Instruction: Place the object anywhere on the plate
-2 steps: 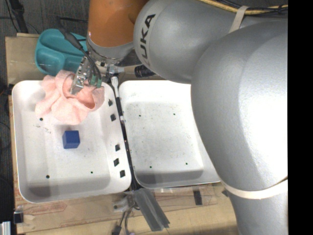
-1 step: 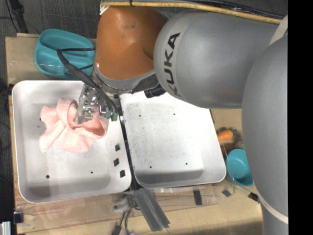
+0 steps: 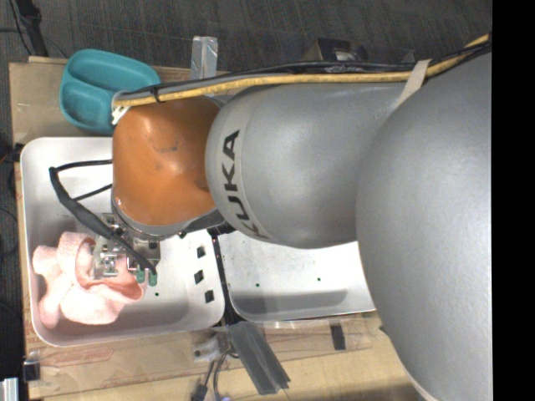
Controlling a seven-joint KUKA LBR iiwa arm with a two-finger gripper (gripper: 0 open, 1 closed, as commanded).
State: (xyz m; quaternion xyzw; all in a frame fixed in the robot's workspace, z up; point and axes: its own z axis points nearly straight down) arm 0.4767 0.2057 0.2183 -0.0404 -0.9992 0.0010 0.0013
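Camera view, fixed above the bench, items listed against the left bin as landmark.

Left bin (image 3: pixel 33 165): shallow, white, rim and left wall visible; floor largely covered by the arm.

Arm (image 3: pixel 334 157): grey, with orange band (image 3: pixel 159 161), reaching over the left bin from the right side; black cable looped off the wrist toward the bin's left wall.

Gripper (image 3: pixel 113 261): metal end piece below the orange band, lowered over the lower-left part of the left bin, directly above the pink object. Whether it is apart, together or clamped on anything cannot be told; the mechanism is seen from above and is small and cluttered.

Pink object (image 3: pixel 63 286): lies in the lower-left corner of the left bin, partly under the gripper. Pale pink, lumpy, folded outline; reads as cloth or soft plush. Judged light, limp, not fragile, not slippery; likely to sag and drape when lifted. Best taken at a raised fold or thick bunched ridge near its middle, not a thin edge.

Right bin (image 3: pixel 292 299): adjoins the left bin's right side.

Teal object (image 3: pixel 100 86): rounded, outside the left bin, just beyond its upper edge.
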